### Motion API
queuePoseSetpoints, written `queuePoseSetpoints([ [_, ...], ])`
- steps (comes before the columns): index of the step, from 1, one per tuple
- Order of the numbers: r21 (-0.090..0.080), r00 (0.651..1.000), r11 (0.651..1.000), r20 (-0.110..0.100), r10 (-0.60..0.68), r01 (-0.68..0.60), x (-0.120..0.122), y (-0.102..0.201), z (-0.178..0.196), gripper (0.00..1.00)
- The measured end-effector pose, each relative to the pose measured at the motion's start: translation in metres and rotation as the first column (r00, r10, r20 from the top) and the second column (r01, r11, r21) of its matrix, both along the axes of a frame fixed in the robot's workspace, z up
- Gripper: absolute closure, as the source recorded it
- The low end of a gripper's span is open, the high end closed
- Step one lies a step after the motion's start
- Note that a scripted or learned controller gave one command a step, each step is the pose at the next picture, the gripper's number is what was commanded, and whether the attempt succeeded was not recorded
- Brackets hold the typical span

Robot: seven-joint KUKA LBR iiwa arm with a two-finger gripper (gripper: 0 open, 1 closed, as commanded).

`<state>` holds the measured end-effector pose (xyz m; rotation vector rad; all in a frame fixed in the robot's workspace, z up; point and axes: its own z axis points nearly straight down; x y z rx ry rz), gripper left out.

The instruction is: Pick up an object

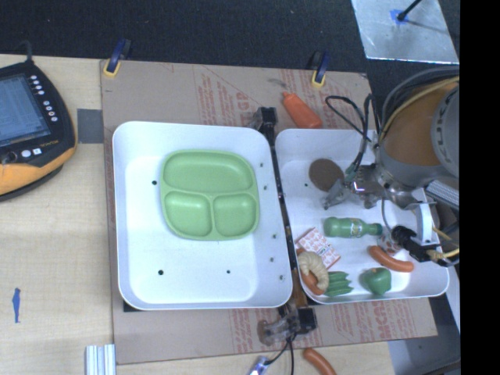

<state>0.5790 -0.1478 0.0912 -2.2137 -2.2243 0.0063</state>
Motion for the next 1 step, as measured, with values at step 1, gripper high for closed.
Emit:
queuePoseSetpoints([
  [1,0.0,1.0,1.0,0.001,0.0,0.0,-0.0444,0.0249,0.0002,0.0],
])
